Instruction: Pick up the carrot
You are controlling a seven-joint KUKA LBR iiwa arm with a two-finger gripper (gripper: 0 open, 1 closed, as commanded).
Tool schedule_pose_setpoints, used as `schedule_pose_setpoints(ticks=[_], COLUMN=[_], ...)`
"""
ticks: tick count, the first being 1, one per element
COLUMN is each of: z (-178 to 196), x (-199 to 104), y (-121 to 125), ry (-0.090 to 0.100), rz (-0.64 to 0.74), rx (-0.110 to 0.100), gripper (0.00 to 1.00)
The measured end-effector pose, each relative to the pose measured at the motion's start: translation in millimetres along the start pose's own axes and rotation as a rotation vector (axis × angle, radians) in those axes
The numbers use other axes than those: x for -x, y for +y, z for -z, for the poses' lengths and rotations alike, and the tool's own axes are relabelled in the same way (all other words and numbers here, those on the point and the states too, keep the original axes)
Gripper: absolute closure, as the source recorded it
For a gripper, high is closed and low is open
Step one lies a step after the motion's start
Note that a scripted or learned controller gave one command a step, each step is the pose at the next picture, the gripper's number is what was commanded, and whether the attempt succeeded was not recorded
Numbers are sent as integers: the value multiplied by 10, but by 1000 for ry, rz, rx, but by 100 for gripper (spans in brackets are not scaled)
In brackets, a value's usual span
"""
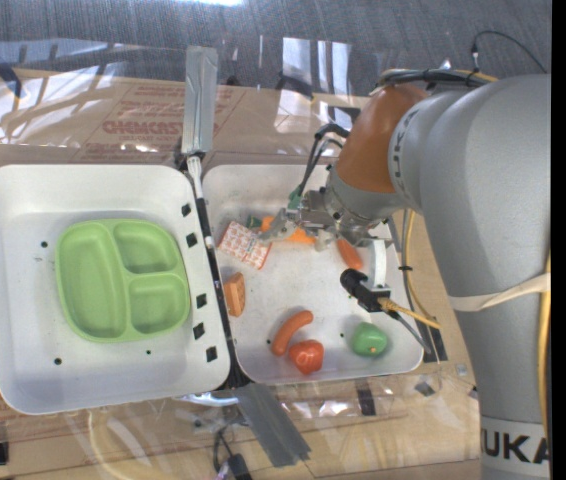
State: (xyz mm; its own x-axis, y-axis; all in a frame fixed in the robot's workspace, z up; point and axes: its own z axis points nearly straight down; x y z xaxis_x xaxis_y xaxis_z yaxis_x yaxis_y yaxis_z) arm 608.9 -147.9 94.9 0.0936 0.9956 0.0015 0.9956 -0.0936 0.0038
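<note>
The carrot (269,225) is orange with a small green top at its left end. It lies in the upper middle of the right bin (263,183), and its right part runs under the gripper. My gripper (297,220) hangs low over the carrot, right at or on it, and the wrist hides where they meet. Whether the carrot sits between the fingers is not visible.
In the right bin are a pink-and-white packet (244,244), an orange block (233,293), a sausage (292,331), a red tomato (306,356), a green fruit (368,341) and an orange-red oblong piece (349,255). The left bin (13,268) holds a green divided plate (123,278).
</note>
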Motion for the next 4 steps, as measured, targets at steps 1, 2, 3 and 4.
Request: schedule_pose_setpoints(ticks=[1,2,3,4], z=[4,582,-48,-62], x=[-208,148,-94,-128], y=[457,503,476,467], ry=[-3,-1,-1,1], rz=[99,569,274,337], rx=[4,-7,-7,-11], gripper=[0,0,0,0])
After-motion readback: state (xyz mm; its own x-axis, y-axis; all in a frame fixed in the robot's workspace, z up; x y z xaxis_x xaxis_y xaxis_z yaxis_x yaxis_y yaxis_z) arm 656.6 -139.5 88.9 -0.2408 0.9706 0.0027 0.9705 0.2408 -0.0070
